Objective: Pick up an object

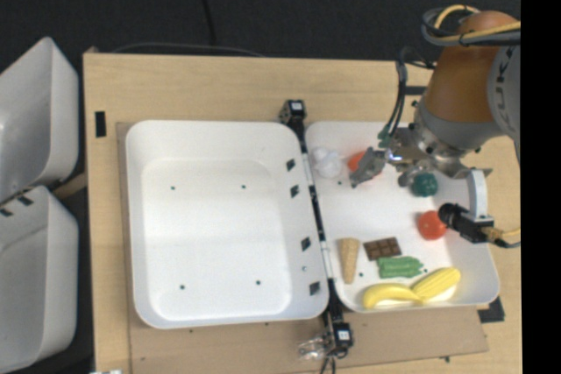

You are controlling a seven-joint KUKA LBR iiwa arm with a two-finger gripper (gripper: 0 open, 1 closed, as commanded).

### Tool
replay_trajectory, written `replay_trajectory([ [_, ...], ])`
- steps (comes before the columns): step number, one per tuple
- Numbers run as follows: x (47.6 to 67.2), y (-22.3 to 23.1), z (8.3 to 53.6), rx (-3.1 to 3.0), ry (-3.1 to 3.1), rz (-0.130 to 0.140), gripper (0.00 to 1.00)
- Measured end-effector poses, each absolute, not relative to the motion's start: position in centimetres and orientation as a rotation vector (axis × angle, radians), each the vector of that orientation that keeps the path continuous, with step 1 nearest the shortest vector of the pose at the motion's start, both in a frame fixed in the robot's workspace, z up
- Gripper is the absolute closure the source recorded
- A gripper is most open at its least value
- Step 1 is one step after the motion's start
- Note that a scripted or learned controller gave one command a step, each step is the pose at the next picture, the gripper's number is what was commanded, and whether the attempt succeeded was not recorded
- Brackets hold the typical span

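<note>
Tabletop (105,215), light wood, carries two shallow white bins side by side. Left bin (140,215): bare white floor with a few small dark dots.

Right bin (337,140) holds the objects. Far left corner: a clear crumpled piece (327,160), pale and hard to make out. Just right of it, an orange piece (356,160), partly hidden by the gripper. Near edge, left to right: a tan cone (350,259), a brown chocolate bar (382,249), a green piece (401,266) just below the bar, a yellow banana (391,296) and a yellow corn cob (436,283) touching each other. Farther right, a red piece (430,225).

Gripper (366,169) hangs low over the far part of the right bin, beside the orange piece. Jaws: cannot tell whether open or closed. A teal knob (424,184) sits on the wrist hardware. Arm (465,83) with its orange band reaches in from the right.
</note>
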State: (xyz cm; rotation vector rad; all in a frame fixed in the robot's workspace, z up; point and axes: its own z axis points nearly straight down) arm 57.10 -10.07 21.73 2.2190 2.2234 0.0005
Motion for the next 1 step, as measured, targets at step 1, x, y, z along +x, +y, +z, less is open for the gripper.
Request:
replay_trajectory([
  [1,59.98,-10.87,9.62,2.226,2.226,-0.011,0.0],
])
